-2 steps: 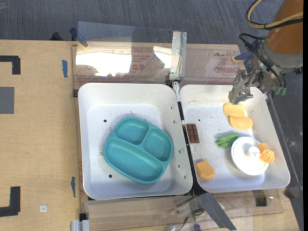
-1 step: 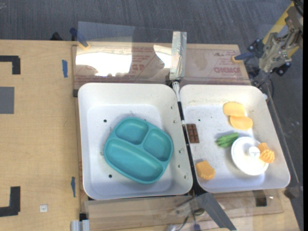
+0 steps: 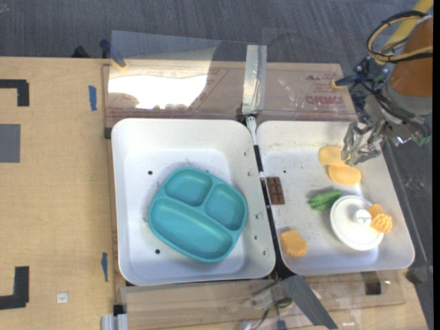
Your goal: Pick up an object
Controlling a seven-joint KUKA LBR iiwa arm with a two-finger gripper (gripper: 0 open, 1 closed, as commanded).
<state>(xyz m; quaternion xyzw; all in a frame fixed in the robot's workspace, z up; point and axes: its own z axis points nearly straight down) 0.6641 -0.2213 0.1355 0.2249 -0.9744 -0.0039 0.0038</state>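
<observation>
The hand [image 3: 360, 145] hangs low in the right bin [image 3: 399, 253], just above two yellow pieces [image 3: 338, 165] at the bin's far side. Whether it is spread or pressed together I cannot tell. Nearer in that bin lie a green piece [image 3: 323, 199], a white lidded bowl [image 3: 354, 222], an orange piece [image 3: 381, 220] touching the bowl, and an orange block [image 3: 293, 242]. The left bin [image 3: 130, 184] holds a teal divided plate [image 3: 198, 213].

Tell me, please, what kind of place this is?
Probably a robotics lab test bench, not a kitchen: two white bins sit side by side on taped cardboard, toy food like the yellow piece lies inside, and a robot claw hangs over them.
</observation>
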